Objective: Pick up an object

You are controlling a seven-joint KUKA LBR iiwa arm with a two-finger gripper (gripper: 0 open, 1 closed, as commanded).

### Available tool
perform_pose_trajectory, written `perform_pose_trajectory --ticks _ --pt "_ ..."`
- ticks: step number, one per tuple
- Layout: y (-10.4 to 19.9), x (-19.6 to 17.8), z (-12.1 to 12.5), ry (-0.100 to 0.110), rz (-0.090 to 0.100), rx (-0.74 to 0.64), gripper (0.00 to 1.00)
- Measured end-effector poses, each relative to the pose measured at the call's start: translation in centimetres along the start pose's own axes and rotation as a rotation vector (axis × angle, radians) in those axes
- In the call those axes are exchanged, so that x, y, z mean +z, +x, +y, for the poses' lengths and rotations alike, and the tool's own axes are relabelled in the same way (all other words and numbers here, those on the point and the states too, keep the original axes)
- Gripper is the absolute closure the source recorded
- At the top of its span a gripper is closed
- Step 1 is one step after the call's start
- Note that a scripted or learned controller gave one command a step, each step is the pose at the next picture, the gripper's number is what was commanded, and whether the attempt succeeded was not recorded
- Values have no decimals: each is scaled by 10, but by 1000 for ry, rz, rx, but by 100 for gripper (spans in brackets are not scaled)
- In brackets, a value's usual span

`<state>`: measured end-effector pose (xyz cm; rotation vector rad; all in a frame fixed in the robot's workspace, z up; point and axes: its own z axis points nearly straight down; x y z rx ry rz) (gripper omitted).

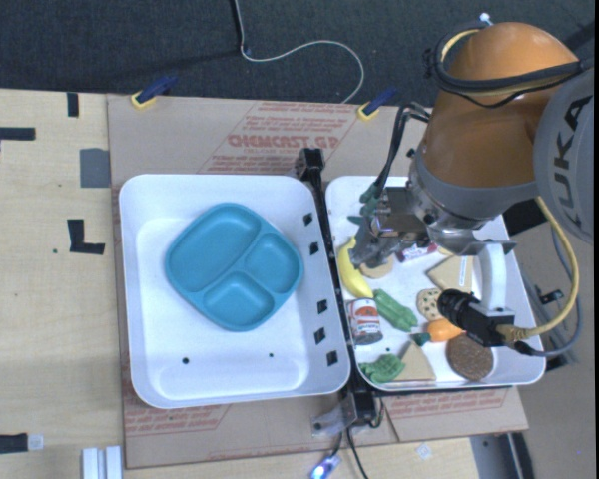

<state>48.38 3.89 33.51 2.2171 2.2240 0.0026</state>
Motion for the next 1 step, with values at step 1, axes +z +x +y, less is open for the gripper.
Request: perform_pose_trajectory --ticks 1 --pt "28 -43 0 0 1 -2 100"
